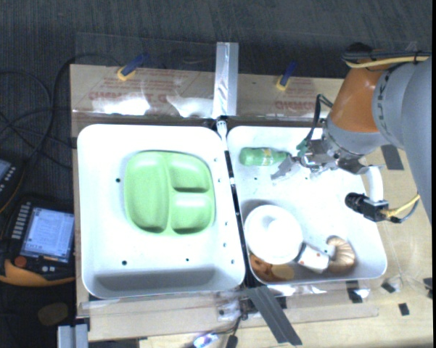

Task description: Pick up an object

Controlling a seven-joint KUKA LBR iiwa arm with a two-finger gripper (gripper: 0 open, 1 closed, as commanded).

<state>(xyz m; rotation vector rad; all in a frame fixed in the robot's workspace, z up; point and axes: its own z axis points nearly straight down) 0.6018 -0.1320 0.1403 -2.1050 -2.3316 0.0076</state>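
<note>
Right bin: green bottle lying on its side at the far left corner. Jaws just beside it, apart and grasping nothing. White bowl near front. Left bin: green divided tray.

end effector beside green bottle, seemingly apart

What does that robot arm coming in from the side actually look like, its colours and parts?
The arm is a thick, rounded grey tube with a broad orange band above the wrist. Below that sits a small metallic gripper of silver and dark parts. A thin black cable loops beside the orange band.
</note>
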